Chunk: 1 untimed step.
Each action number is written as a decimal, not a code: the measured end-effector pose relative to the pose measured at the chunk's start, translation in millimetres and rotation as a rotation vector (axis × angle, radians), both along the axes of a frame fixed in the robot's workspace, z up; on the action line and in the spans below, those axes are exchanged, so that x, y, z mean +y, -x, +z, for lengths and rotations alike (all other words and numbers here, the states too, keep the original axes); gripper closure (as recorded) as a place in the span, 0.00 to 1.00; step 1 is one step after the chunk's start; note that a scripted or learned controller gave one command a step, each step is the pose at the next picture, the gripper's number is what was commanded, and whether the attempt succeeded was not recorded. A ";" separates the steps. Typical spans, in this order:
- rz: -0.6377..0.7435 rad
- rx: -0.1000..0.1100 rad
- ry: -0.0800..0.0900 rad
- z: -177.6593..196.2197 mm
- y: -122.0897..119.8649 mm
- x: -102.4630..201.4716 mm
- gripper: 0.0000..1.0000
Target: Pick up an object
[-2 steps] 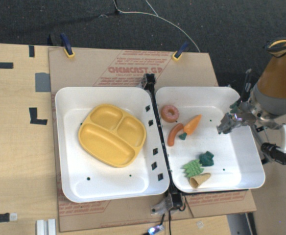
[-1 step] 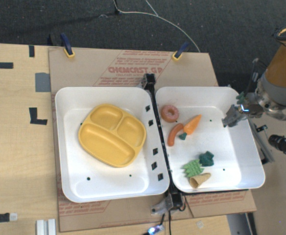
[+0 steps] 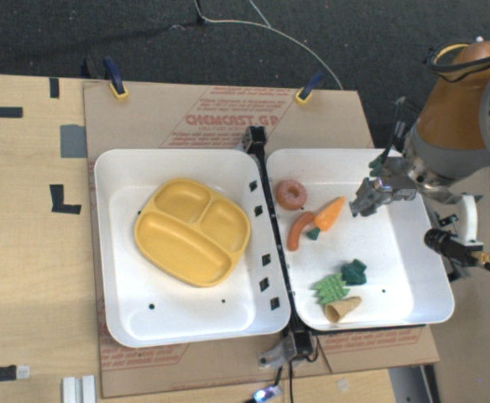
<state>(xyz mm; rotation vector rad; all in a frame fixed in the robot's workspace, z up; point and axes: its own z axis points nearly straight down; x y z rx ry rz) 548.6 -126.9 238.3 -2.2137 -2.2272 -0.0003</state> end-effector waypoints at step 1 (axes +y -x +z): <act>0.000 0.001 0.000 -13.9 1.1 52.4 1.00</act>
